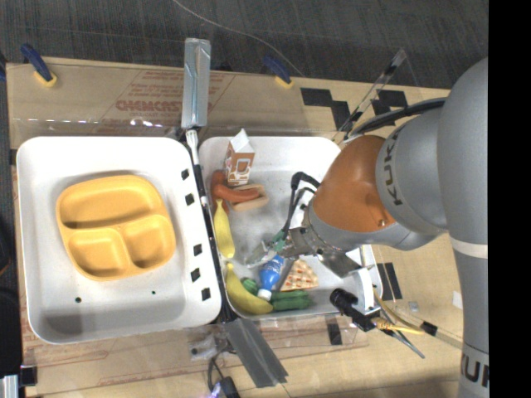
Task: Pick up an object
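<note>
Robotics lab test bench. Evidence: an industrial arm (431,181) reaching over two white bins (33,222) mounted on a cardboard-covered bench (149,98), clamps (37,65) at the board's edge, loose cable (191,11) on dark carpet, toy food as test items.

The two bins (33,222) look like smooth, matt white plastic. The yellow tray (112,222) is matt plastic too. The arm's orange band (353,193) has a satin sheen, its grey shell (431,172) smooth. The carton (239,162) looks like printed paperboard.
</note>
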Robot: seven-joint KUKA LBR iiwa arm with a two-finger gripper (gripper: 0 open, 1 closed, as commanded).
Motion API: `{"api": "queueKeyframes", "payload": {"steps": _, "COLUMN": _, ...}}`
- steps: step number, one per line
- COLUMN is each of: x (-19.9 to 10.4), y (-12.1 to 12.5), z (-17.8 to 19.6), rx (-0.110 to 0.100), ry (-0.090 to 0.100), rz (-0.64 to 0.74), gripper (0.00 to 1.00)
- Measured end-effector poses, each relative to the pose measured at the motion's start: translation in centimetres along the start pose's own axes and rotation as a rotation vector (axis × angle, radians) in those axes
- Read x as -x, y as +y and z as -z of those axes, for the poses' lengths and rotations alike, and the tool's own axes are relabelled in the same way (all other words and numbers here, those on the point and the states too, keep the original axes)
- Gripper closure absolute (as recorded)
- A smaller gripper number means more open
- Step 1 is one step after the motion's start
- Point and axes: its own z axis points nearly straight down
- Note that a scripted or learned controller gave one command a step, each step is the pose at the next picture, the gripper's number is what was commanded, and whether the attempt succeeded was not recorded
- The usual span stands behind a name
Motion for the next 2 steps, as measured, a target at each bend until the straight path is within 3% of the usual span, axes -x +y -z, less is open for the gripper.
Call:
{"api": "queueKeyframes", "payload": {"steps": 1, "x": 0.0, "y": 0.0, "z": 0.8, "rx": -0.003, "ry": 0.001, "rz": 0.006, "gripper": 1.00}}
{"api": "queueKeyframes", "payload": {"steps": 2, "x": -6.3, "y": 3.8, "z": 10.7, "rx": 0.000, "ry": 0.002, "rz": -0.025, "gripper": 1.00}}
